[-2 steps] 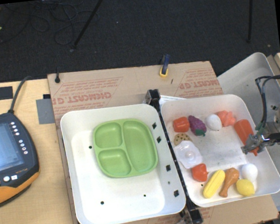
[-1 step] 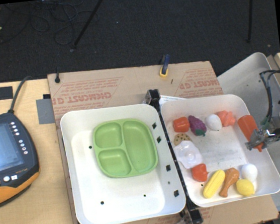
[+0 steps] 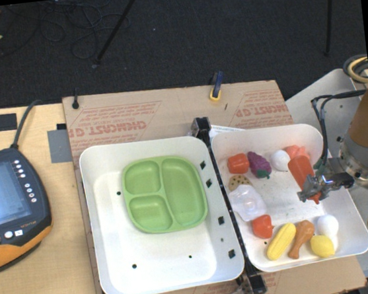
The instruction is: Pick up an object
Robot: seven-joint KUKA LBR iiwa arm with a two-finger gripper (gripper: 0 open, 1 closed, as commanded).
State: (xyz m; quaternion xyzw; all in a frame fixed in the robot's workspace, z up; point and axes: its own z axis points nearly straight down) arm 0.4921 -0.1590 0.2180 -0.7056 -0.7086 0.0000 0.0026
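Step in hand: I judge this the approach to a pick; the gripper (image 3: 311,192) sits low over the right bin (image 3: 346,249), at the right of the frame, against the lower end of a long orange-red piece (image 3: 300,168).
Task's thing: no single target is named; the likeliest is that orange-red piece, lying in the right half of the right bin; other candidates are a red pepper (image 3: 238,163), a purple piece (image 3: 259,164), a cookie (image 3: 238,181), a clear wrapper (image 3: 247,202), a small red piece (image 3: 262,226), a corn cob (image 3: 280,241), a drumstick (image 3: 301,236), a lemon (image 3: 322,246) and a white egg (image 3: 327,225).
Gripper state: I cannot tell how far apart its parts stand, nor whether it has hold of anything; the dark metal there is too small and blurred.
Next move: I would want a firm close on the piece, then a straight lift clear of the bin wall; neighbours lie near, so a slanted pull could drag them.
Left bin (image 3: 112,265): bears a green divided plate (image 3: 164,193); not involved.
Hard to make out: the arm (image 3: 363,141) is cut off at the right of the frame; contact between gripper and piece is unclear; a pale ball (image 3: 279,159) and a pinkish piece (image 3: 295,150) are indistinct.
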